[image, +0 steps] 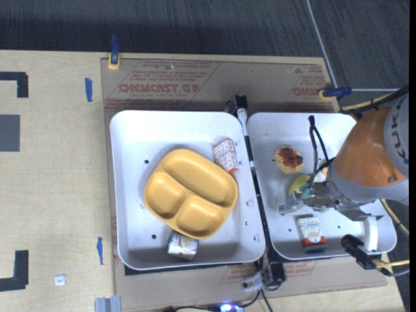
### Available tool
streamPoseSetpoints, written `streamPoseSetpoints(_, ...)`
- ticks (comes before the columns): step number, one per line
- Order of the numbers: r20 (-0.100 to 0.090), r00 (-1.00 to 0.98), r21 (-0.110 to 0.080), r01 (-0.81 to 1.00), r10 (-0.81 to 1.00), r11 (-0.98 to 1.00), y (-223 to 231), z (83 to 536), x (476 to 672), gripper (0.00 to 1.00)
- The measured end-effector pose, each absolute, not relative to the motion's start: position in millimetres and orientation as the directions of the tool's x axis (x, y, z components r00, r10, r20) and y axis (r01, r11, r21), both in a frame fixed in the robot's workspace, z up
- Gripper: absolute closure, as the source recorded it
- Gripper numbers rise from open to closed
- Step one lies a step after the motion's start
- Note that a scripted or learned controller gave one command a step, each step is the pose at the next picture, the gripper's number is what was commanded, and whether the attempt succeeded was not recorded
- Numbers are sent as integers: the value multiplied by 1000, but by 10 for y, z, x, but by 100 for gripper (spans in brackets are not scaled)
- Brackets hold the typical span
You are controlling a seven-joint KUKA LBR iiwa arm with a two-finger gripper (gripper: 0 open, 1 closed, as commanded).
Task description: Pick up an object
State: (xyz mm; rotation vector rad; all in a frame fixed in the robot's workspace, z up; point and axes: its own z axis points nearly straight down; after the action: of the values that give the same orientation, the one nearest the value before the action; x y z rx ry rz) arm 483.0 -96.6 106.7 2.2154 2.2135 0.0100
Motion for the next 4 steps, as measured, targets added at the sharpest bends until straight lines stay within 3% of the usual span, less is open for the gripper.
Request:
streamPoseSetpoints(1,1,0,1,1000,1000,0,-936,859,4798,0)
streamPoseSetpoints(2,-2,1,8,1000,1000,-1,-943,968,4819,100)
streamPoseSetpoints(3,-2,1,8,1000,1000,-1,-943,967,4819,0)
streamPoseSetpoints(4,0,0,1,1000,1000,0,-920,859,4798,0)
